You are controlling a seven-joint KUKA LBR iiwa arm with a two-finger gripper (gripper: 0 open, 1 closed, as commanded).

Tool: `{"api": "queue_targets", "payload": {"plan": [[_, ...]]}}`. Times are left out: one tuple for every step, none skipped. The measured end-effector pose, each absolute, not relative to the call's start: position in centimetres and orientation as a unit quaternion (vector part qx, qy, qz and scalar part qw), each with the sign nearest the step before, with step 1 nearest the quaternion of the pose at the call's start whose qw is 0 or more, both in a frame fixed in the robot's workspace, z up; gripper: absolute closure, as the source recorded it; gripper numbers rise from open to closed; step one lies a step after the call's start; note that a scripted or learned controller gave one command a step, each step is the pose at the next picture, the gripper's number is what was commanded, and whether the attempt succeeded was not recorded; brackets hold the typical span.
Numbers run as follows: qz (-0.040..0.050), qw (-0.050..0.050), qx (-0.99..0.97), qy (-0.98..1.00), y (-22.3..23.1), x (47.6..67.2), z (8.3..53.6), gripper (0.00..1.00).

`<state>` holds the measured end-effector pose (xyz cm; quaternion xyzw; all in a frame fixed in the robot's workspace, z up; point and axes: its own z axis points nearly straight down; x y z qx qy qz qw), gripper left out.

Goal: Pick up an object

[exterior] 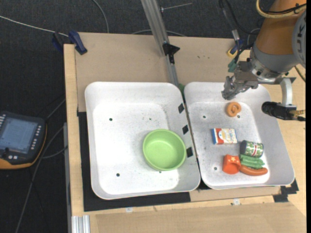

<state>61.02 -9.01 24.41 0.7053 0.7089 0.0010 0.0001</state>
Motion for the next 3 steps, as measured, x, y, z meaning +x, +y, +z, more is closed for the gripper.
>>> {"api": "queue_targets", "payload": {"plan": [[0.0009,0.000,0.705,0.709,-3.2,61.3,24.5,1.00],[0.0009,0.000,0.705,0.709,2.2,62.4,25.3,1.00],[0.0008,0.000,0.706,0.709,7.5,63.8,25.7,1.00]]}}
